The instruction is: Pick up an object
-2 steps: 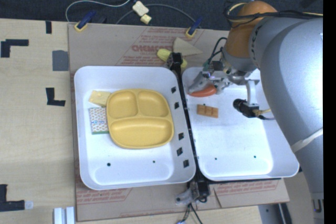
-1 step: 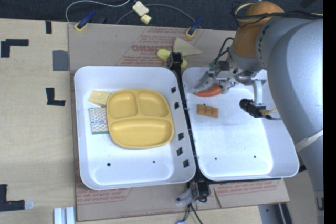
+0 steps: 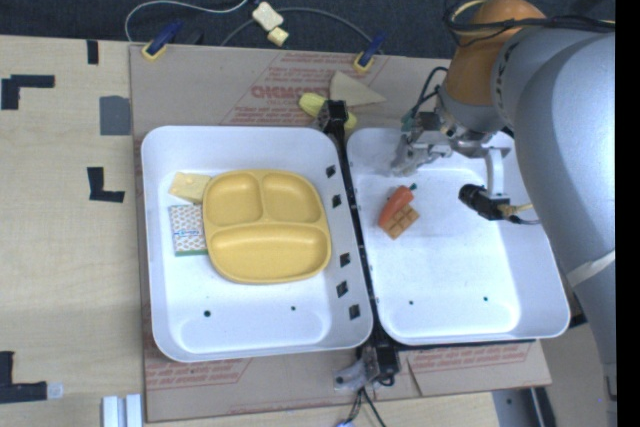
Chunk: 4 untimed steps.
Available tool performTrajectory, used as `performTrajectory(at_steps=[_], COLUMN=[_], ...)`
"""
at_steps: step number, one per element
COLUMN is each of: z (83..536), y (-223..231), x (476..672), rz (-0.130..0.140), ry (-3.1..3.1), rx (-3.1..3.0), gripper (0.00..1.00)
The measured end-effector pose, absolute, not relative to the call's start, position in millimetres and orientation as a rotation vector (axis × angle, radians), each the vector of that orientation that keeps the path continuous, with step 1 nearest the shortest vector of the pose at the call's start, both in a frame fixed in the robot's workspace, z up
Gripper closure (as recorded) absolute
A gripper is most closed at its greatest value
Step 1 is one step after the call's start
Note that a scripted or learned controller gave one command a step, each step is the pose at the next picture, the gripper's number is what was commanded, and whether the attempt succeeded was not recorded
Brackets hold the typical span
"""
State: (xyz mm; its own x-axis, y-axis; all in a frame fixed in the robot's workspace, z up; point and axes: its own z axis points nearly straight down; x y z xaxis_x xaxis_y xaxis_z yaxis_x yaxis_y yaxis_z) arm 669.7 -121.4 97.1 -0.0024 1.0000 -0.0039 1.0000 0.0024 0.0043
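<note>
A small orange and red object (image 3: 398, 211) lies in the right bin (image 3: 470, 305), toward its back left. My gripper (image 3: 407, 160) hangs over the back of that bin, just above and behind the object, and nothing shows in its grasp. The grey arm with its orange band comes in from the right.
The left bin (image 3: 250, 330) holds a yellow divided plate (image 3: 267, 225), a pale yellow piece (image 3: 187, 186) and a small patterned pad (image 3: 186, 228) beside it. Black clips (image 3: 345, 245) line the seam between the bins. Cables and yellow bits lie behind the bins.
</note>
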Motion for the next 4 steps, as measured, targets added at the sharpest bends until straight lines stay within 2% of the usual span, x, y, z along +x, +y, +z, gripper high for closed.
performTrajectory(at_steps=[1, 2, 3, 4], z=[96, 86, 87, 97], y=[-121, -99, -105, -105], x=[669.4, 626.1, 617.8, 617.7], rz=[-0.002, 0.002, 0.005, 0.002], ry=[2.221, 2.218, 2.219, 2.219], rx=[2.215, 2.216, 2.215, 2.215], gripper=[0.0, 0.0, 0.0, 1.0])
